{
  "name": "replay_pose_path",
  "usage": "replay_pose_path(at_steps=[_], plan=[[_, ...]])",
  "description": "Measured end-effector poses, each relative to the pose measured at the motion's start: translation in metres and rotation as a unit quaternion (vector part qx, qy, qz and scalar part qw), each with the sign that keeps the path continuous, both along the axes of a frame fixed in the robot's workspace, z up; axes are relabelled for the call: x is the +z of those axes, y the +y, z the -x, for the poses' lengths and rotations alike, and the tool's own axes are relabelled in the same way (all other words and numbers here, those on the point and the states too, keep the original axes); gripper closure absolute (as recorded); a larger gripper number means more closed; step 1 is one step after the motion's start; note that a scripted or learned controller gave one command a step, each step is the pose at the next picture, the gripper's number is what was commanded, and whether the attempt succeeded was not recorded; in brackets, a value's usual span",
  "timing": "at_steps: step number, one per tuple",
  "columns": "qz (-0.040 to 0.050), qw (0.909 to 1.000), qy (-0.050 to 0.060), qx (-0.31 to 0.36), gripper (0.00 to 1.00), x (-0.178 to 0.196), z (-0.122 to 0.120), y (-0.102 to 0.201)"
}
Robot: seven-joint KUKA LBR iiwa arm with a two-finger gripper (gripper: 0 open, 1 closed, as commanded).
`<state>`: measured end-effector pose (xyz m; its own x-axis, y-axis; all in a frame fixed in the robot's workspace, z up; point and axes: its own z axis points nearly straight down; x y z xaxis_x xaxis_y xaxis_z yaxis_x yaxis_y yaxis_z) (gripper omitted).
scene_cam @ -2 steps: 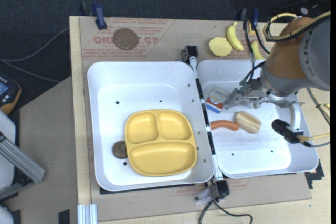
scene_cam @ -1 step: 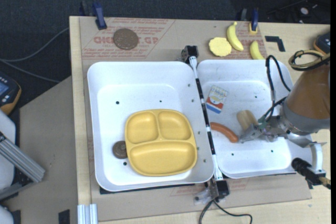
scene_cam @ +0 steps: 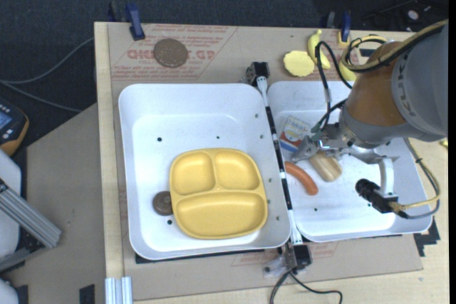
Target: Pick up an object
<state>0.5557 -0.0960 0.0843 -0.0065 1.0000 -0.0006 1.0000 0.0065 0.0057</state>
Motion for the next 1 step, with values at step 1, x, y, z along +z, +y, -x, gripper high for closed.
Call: replay_pose_path(at_steps=[1], plan=[[-0.0011, 1.0000, 0.006, -0.004, 0.00, -0.0001, 0.0424, -0.0069]])
